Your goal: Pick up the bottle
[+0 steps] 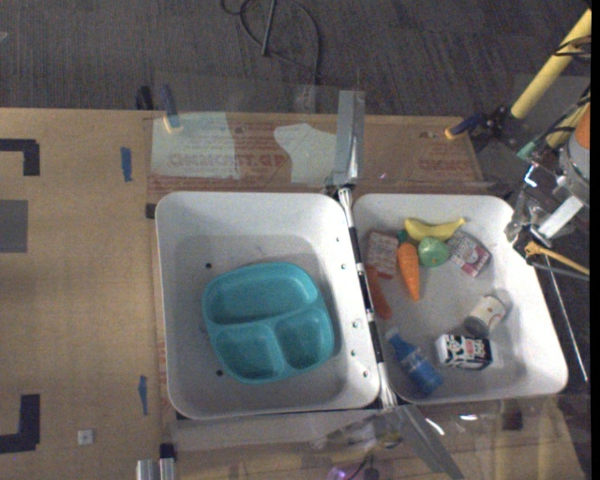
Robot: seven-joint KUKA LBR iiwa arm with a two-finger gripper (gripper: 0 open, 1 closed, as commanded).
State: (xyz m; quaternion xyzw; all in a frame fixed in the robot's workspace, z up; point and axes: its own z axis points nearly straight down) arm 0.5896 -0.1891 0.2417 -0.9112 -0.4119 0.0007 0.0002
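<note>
A robotics lab: a plywood worktop (75, 309) marked with black tape squares and blue tape strips carries two white bins (178, 281), with cables (272, 28) trailing over grey carpet along the frame's top.

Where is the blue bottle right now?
The blue plastic bottle lies in the right white bin, near its front-left corner, just left of the small black-and-white milk carton.

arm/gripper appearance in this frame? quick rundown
At the view's right edge: the gripper, a light grey and white metallic assembly with dark parts, blurry. A sliver of orange band above it. Thin dark cables or rods trail below. No markings legible.
</note>
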